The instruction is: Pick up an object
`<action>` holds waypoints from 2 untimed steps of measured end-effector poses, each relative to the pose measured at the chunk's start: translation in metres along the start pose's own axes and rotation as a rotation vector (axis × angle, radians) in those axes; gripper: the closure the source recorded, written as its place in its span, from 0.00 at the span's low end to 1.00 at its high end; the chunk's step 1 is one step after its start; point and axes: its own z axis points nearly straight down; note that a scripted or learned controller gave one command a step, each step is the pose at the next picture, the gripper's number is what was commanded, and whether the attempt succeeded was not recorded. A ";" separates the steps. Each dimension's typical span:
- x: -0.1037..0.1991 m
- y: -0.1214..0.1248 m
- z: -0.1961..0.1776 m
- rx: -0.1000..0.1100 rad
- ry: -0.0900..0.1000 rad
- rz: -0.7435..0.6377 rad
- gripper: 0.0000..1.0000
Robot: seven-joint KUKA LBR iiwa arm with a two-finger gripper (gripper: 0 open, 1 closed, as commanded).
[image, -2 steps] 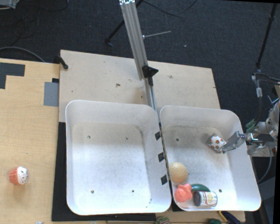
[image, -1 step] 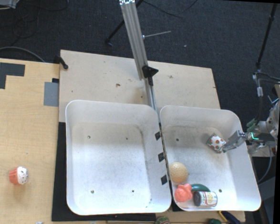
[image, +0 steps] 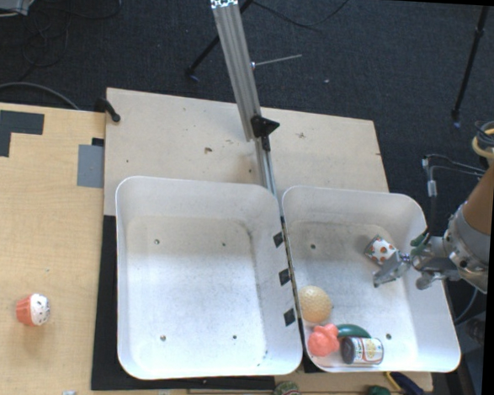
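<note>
Hovering at three o'clock in the right bin (image: 426,353), the gripper (image: 404,273) looks spread and empty beside a small white toy (image: 381,249), probably light and hard, best pinched across its middle, though blur hides detail.

My gripper (image: 404,273) hangs over the right bin (image: 426,353), fingers spread, beside a small white-and-red object (image: 381,249). Near the bin's front: tan ball (image: 315,303), pink object (image: 323,340), dark jar (image: 362,351). Left bin (image: 135,227) alongside.
</note>
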 end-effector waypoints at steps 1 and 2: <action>-0.002 0.003 0.063 0.000 0.000 0.000 0.00; -0.005 0.004 0.108 -0.001 0.000 0.000 0.00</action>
